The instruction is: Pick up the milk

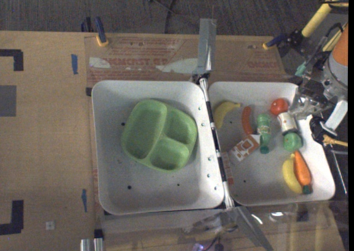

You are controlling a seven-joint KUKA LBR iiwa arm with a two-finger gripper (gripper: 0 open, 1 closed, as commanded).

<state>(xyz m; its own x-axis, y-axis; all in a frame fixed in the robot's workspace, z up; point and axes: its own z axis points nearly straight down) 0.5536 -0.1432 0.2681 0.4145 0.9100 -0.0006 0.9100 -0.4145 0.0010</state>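
Cardboard covers the bench (50,134) under two white bins, with dark carpet beyond its far edge. The gripper (305,106) hangs over the right bin's (326,186) right edge, toward the far right corner. It is dark and blurred against the arm, so I cannot tell whether it is open or closed, and nothing can be seen held in it.

Just beside it lie a tomato (279,105) and a pale can with a green end (288,132). Further in are a green bottle (264,131) and an orange-red sausage-like piece (246,120). The milk (245,147), a small white and brown carton, lies tilted near this bin's left wall, about midway along it, just beside the bottle's lower end. A banana (224,111) sits at the far left corner, and a second banana (289,173) and a carrot (301,170) lie together by the near right corner. The left bin (110,189) carries a green divided plate (159,135).

The approach looks not yet begun. To do it well, the gripper should cross above the can and bottle, come straight down over the carton, and turn to span its narrow sides, keeping clear of the bottle and the wall.
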